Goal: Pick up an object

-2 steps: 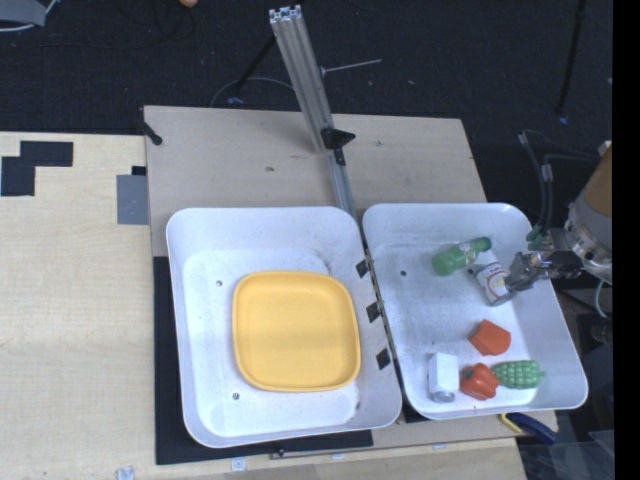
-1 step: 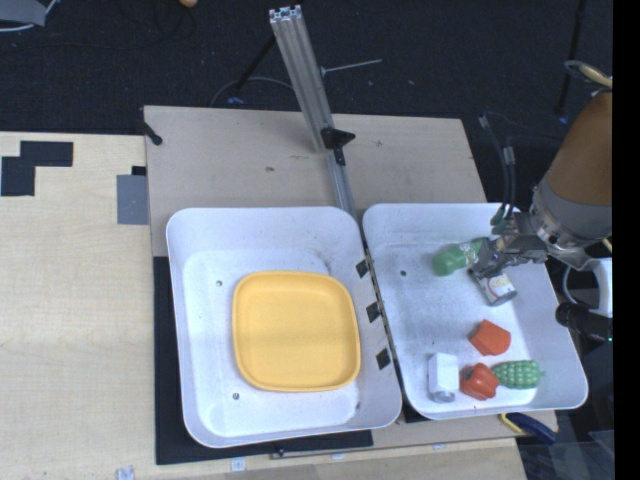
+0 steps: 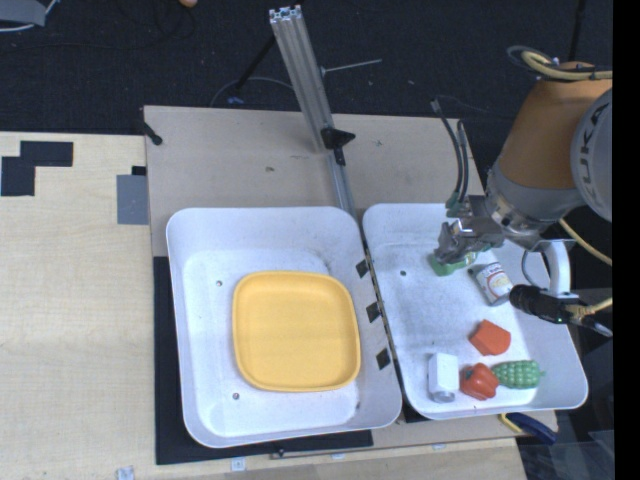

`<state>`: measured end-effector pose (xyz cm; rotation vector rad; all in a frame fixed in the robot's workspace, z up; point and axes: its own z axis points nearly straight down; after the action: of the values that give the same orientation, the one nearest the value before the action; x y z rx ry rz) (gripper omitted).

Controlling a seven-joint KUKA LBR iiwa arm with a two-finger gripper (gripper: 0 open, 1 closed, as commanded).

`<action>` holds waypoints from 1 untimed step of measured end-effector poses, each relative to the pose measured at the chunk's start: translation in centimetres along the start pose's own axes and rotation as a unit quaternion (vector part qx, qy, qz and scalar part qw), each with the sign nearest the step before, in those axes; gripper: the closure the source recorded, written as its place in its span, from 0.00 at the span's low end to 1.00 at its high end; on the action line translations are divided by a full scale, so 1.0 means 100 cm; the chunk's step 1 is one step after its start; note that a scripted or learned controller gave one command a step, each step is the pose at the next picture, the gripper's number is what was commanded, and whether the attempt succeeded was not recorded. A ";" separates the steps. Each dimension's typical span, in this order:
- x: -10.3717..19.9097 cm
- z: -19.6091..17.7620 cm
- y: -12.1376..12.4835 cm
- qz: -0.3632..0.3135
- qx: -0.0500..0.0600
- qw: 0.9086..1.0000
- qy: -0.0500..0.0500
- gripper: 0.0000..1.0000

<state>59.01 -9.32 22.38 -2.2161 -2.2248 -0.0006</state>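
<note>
**Gripper down in the right bin, on a green piece**

From the camera above the bench: two shallow white bins side by side, left bin and right bin. In the left one, flat and central, a square yellow plastic plate with rounded corners.

Reaching in from the right, the grey arm with its orange band, wrist low over the far part of the right bin. At its tip, the two-finger gripper, pressed right down at a small flat green object. Touching it, certainly; closed around it, possibly, but too small and too shadowed here to tell whether the fingers are open or shut.

Just beside that, toward the right wall, a small white bottle with a dark label, lying tilted. Nearer the front of the same bin, an orange-red block. At the front edge, three in a row: a small white box, a red pepper-like toy touching a bumpy green toy vegetable.
</note>
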 end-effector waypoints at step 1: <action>0.045 0.009 0.018 0.001 0.000 1.000 0.000 1.00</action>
<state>60.83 -4.84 21.52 -2.2179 -2.2234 0.0010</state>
